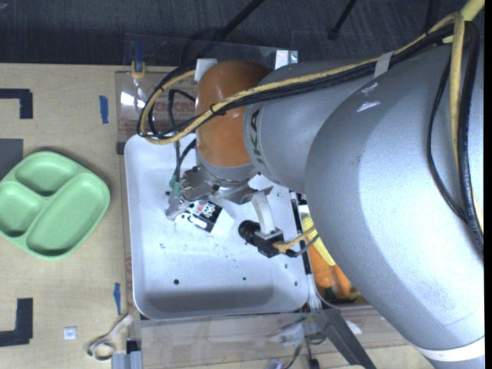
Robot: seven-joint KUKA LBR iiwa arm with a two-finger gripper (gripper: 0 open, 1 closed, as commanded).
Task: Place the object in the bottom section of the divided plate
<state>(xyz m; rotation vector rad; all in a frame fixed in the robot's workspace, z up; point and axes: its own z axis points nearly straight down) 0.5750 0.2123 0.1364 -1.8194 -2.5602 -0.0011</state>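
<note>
Way off to the claw's left, out on the bare bench, sits the green divided plate (51,204), two small sections up top and one long one along the bottom, which is where the thing has to end up. Moving right you hit the white bin (154,275), and the claw (184,202) is down low inside it, up near its top left part. Right under and just to the right of the claw tips is the object (201,214), a small flat-looking black and white piece with a spot of red on it, lying on the bin floor. Honestly can't tell if the claw is spread or clenched, the wrist blocks too much, and I can't say it's got hold of anything. My guess is the piece is light and stiff, maybe a bit slick, so pinching across its narrow sides seems the way to go. Further right, past the claw, is the big grey arm (369,175), with something orange and yellow (327,271) peeking out beneath it.
</note>
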